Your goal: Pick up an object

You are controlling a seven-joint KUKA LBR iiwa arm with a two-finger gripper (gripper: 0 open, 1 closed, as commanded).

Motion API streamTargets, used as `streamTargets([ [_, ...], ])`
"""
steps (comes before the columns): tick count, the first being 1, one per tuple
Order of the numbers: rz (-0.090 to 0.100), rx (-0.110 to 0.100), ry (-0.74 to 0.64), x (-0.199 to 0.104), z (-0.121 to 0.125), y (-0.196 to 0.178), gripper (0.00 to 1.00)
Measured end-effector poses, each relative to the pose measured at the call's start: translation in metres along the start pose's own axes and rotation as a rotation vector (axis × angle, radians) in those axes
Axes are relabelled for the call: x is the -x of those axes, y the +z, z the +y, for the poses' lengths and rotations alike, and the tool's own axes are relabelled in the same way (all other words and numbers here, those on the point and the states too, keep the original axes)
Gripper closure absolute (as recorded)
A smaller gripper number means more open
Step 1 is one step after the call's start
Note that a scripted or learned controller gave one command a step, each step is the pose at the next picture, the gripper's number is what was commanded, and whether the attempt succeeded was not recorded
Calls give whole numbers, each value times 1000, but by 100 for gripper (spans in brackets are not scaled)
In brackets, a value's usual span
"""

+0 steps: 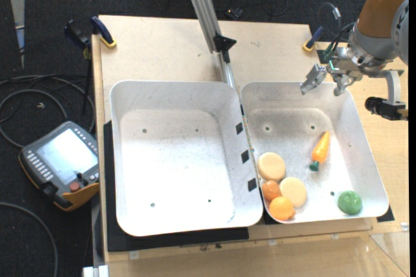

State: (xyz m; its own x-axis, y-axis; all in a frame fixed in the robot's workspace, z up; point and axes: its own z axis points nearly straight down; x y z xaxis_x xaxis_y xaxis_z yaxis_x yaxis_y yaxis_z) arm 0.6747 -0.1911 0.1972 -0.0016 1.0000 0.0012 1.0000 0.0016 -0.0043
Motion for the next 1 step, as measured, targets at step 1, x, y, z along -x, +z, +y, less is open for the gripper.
streamTargets([
  [1,-2,4,-2,0,1,-3,0],
])
